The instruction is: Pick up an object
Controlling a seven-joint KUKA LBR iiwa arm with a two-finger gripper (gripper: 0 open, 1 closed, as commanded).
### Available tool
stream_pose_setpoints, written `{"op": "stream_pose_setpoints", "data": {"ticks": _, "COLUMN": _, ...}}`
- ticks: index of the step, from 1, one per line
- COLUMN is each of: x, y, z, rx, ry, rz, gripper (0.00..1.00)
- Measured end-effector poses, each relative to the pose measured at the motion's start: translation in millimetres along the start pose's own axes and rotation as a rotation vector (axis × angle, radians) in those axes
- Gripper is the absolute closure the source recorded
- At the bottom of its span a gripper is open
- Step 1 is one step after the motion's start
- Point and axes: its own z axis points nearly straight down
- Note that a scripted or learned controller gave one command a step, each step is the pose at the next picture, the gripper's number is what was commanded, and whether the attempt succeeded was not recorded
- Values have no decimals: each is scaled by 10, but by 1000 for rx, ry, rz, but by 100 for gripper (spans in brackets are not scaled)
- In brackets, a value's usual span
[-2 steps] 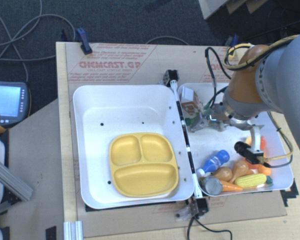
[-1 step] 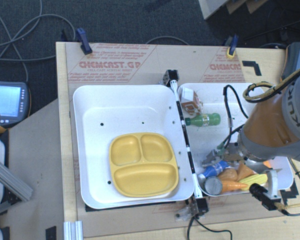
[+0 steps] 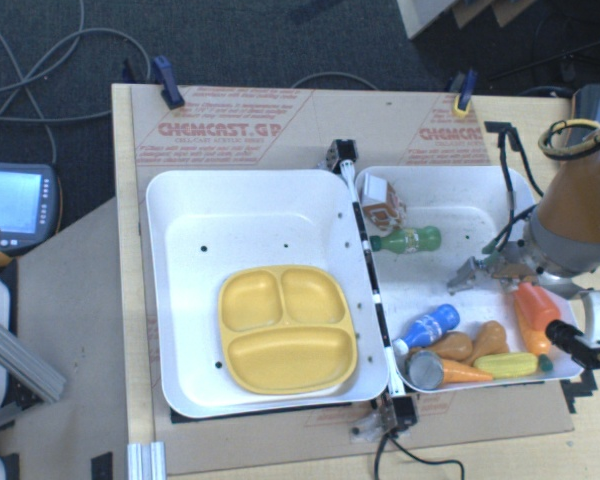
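- Camera view: the desk (image 3: 280, 128) carries two shallow white bins side by side. The landmark is the divider (image 3: 365, 258) where the two bins meet.
- Left bin (image 3: 180, 218), left of the divider: a yellow three-compartment tray (image 3: 286, 328) lies flat, near the divider and toward the front edge of the bin.
- Right bin (image 3: 450, 193), right of the divider: a brown and white carton (image 3: 383, 211) lies just beside the divider at the far end.
- A green bottle (image 3: 407, 239) lies on its side just beside the divider, directly in front of the carton.
- A blue bottle (image 3: 427, 327) lies tilted near the divider's front end. A grey round can (image 3: 424, 371) sits in front of it.
- Farther from the divider, clustered at the front: a brown pear-shaped piece (image 3: 470, 343), a carrot (image 3: 466, 373), a yellow piece (image 3: 507, 365) and an orange bottle (image 3: 536, 315).
- The hand (image 3: 473, 273) hangs over the bare middle of the right bin, well to the right of the divider, between the green bottle and the front cluster. Its fingers (image 3: 462, 278) stand slightly apart, nothing between them.
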Motion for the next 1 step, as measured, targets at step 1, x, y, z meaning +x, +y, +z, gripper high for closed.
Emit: {"op": "stream_pose_setpoints", "data": {"ticks": 1, "x": 717, "y": 242, "z": 202, "rx": 6, "ry": 5, "rz": -10, "gripper": 0}}
